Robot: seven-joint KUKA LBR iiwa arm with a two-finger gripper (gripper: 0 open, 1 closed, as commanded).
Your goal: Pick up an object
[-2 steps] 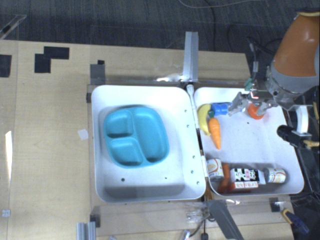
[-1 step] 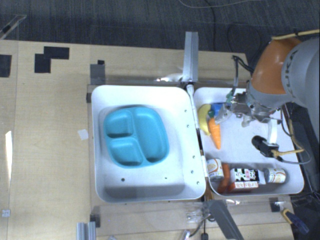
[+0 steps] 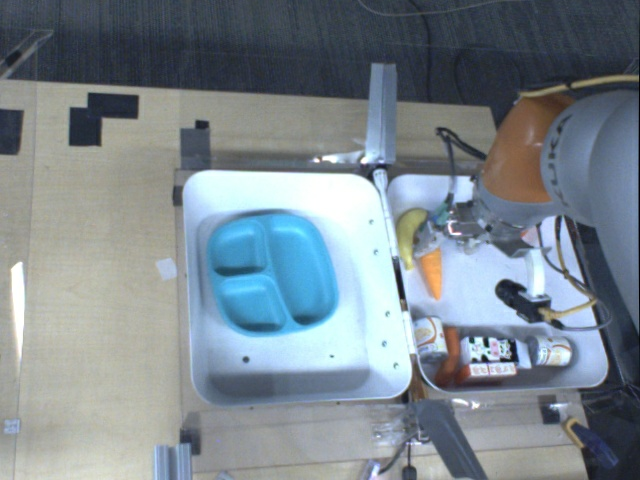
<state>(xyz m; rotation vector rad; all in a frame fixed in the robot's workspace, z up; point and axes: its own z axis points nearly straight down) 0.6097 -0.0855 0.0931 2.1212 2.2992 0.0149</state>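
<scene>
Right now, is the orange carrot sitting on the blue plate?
No, the carrot lies in the right bin, beside the banana; the blue plate is in the left bin.

Floor (image 3: 200, 8): dark carpet — a thin cable (image 3: 470, 3) trails across it.
Bench (image 3: 90, 298): pale wood.

I see a light wood bench (image 3: 90, 298) with two white bins sitting on it. The right bin (image 3: 590, 363) is right under the gripper (image 3: 448, 230). The left bin (image 3: 290, 368) sits just to the gripper's left, touching the other bin. Some black shapes (image 3: 100, 116) are stuck on the bench top, far to the gripper's left.
</scene>
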